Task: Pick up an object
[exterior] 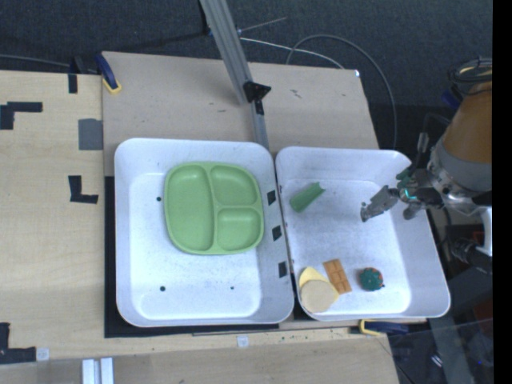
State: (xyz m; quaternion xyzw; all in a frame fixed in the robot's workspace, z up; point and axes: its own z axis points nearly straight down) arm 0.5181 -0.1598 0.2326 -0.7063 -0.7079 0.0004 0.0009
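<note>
**Gripper over the right bin, small objects lying apart from it**

On a pale wooden bench (48, 214): two shallow white bins side by side. In the left bin (136, 294), a light green divided plate (214, 207) with three compartments, lying flat toward the far half. In the right bin (424, 286), four small objects. Reaching in from the right, the grey arm (472, 146) with its orange band, ending in the gripper (376, 208) above the far right part of that bin.

Nearest the gripper, to its left and well apart: a green block (306, 196), flat and slanted, close to the wall between the bins. Toward the near edge, a pale yellow round piece (314, 290) in the left corner, touching an orange waffled bar (337, 275) just beside it. Right of these, apart, a small dark green round object (370, 279), almost straight below the gripper, with bare bin floor between.

Dark fingers pointed left and down; open or closed, cannot tell. Nothing seen between them, nothing touched.
</note>
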